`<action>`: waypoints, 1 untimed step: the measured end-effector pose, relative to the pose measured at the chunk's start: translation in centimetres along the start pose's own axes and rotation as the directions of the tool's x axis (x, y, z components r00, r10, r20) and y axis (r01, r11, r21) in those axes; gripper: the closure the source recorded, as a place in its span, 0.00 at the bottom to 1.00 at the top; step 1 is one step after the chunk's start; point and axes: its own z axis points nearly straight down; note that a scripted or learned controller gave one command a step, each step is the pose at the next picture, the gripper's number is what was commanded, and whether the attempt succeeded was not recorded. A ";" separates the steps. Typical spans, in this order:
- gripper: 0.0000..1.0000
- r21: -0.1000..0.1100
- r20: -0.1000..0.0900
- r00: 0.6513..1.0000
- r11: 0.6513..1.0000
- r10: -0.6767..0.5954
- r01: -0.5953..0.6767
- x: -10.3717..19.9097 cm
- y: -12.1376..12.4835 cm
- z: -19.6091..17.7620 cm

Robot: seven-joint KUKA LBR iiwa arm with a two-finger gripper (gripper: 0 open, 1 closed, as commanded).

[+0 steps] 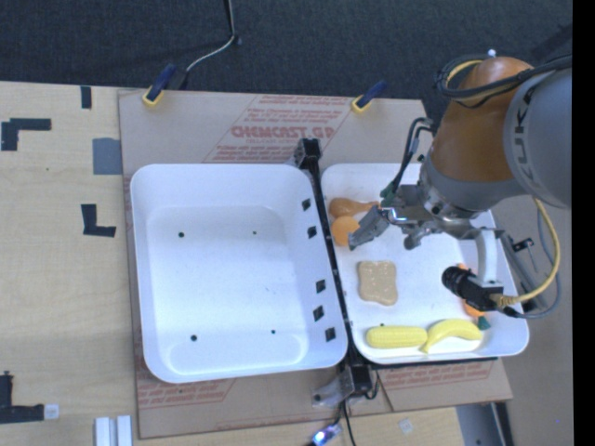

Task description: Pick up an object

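The arm's gripper (390,231) is hovering, fingers apart and holding nothing, in the right bin (509,347) near an orange item (345,221) against the divider (323,240), where a closing finger is likely risking striking that wall and slipping off.

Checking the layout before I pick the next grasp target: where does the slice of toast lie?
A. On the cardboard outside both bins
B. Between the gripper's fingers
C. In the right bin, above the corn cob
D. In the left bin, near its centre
C: the slice of toast lies flat on the floor of the right bin, with the corn cob below it, and the gripper above it.
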 end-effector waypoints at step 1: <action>0.00 0.009 -0.002 1.000 1.000 -0.002 0.002 1.4 -5.5 4.5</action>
